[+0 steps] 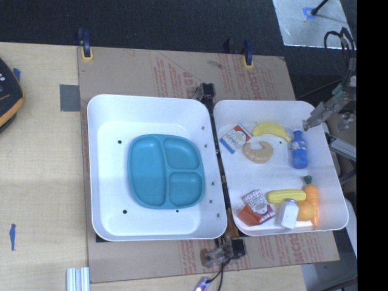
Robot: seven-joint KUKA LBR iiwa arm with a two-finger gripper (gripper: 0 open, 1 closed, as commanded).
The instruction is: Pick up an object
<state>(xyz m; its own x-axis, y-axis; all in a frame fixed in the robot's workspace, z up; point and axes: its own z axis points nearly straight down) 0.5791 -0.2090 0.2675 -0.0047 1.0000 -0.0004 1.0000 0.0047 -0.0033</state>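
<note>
We're at zero progress: gripper [310, 121] sits at the right bin's [339, 220] upper right rim, can't tell its state, nothing visibly held, with blue bottle [298, 150], banana [271, 130] and the rest in the bin at right of frame, pick not yet made

The grey metal hand [315, 119] is mostly cut off at the right edge, can't tell its fingers. Black-and-yellow device [8, 96] on the counter's [36, 174] left is cropped too. Small carton labels [235, 139] are unreadable.
</note>
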